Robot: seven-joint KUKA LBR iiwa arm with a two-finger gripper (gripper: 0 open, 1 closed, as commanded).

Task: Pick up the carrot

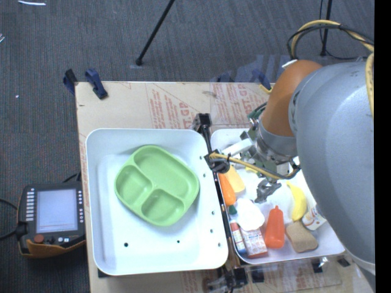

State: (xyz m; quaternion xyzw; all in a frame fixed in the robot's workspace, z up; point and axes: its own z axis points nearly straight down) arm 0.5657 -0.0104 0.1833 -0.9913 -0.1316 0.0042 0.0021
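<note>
A: What is seen nearest, at the front of the right bin (333, 246)?

B: A red bottle (275, 227) and a brown sponge (302, 237) are seen there. Behind the bottle and to its left, the carrot (227, 189) is found against the bin's left wall.

A: How is the carrot judged to handle?

B: Stiff, light and smooth; it is best taken across its middle.

A: And the arm?

B: The gripper (264, 191) is hung beside the carrot, to its right, wrist bent downward. Nothing is seen held; whether it is spread or closed cannot be told.

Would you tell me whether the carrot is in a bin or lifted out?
In: the carrot lies in the right bin, along its left wall.
</note>
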